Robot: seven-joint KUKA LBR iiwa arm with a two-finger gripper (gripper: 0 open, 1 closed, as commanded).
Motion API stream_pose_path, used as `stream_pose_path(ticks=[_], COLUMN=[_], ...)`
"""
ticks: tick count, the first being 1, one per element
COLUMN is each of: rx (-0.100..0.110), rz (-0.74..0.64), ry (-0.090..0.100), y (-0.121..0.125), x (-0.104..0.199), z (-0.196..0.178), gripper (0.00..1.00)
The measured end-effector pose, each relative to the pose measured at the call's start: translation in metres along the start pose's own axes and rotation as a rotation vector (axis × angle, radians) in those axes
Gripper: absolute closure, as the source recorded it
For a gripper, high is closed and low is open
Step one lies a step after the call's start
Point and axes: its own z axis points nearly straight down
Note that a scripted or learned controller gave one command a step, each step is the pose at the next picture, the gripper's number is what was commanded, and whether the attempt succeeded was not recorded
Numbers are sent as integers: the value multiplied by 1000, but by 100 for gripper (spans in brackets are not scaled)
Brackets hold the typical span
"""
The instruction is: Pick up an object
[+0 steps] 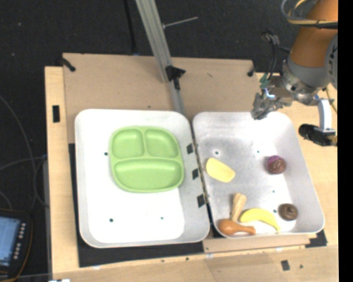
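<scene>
Arm parked at the right bin's far rim, nothing picked yet

The grey two-finger gripper [260, 111] hangs over the shallow white right bin [247, 137] at about 1 o'clock; can't tell whether the claw is released or clenched, it's too small. Candidates all lie loose lower down: a flat yellow plastic wedge [220, 170] near 9, a dark purple round fruit [276, 165] at 3, and a yellow toy banana [259, 217] at 6. The green divided plastic plate [146, 159] fills the left bin, probably as drop-off.
</scene>
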Motion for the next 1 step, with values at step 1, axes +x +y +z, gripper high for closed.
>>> stream_pose_path(ticks=[1], rx=[5], rz=[-4], ry=[3], y=[-9], x=[51], z=[-12], gripper=[100])
